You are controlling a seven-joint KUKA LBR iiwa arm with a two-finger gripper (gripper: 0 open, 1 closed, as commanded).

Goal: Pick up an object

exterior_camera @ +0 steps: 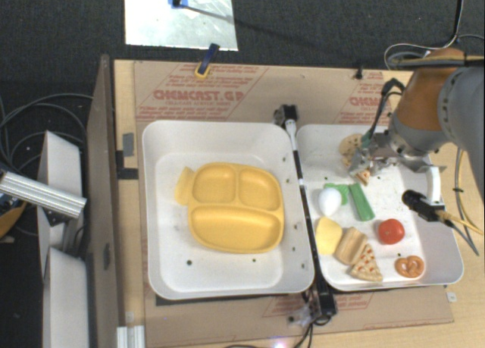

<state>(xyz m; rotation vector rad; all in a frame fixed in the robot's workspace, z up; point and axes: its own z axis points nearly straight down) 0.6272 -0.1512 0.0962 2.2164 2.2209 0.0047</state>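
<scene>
The two-finger gripper (367, 163) is being held low over the right white bin (447, 259), beside a round tan cookie (351, 145); its opening cannot be determined.

I see the arm (447, 108) entering from the right edge of the view, at upper right. Its outer link is grey and rounded; the orange band (420, 104) sits just above the wrist, facing left. From the band the wrist slopes down and to the left toward the bench. The claw (365, 163) hangs at the low end of the wrist, pointed downward over the rear part of the right-hand bin. Dark cabling (383, 108) loops along the wrist from the band toward the claw. The claw's tips are small and cluttered from this angle, so I cannot read their state.
</scene>
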